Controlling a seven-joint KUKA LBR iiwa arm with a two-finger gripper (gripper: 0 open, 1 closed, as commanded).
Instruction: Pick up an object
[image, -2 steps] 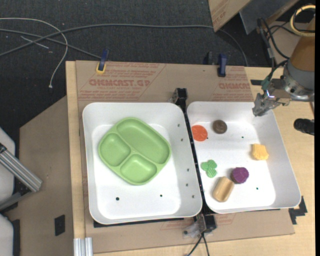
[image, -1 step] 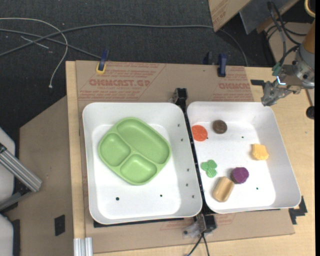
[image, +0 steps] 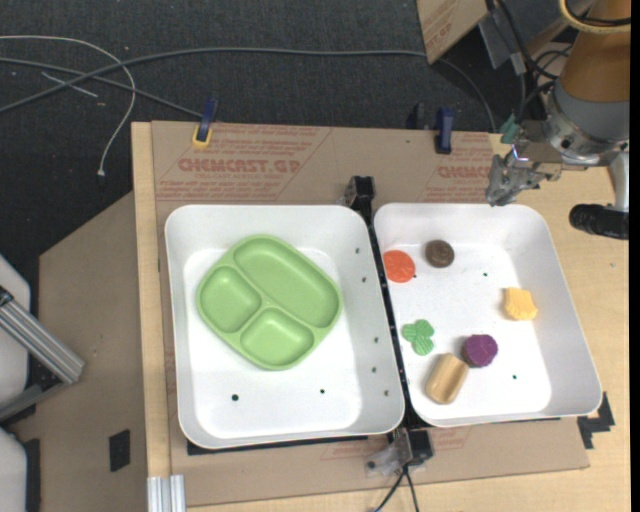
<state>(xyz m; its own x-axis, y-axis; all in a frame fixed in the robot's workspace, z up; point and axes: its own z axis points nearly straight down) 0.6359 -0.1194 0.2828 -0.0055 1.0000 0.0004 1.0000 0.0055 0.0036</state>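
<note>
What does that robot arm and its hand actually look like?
The arm is a thick rounded grey tube with an orange band above the wrist. Dark cables run beside it. Its small hand is metallic grey, with thin dark fingers.

Both white bins look like smooth plastic with a slight sheen: the right bin (image: 520, 225) just below the hand (image: 508, 186), the left bin (image: 185, 300) well off to its side. The green divided plate (image: 268, 300) in that far bin is matt, soft-looking plastic. Under the hand, the desk (image: 300, 160) is covered in flat brown cardboard with red print, dull and papery. The hand itself is bare grey metal. Beyond the desk, the floor (image: 80, 150) is dark rough carpet.
</note>
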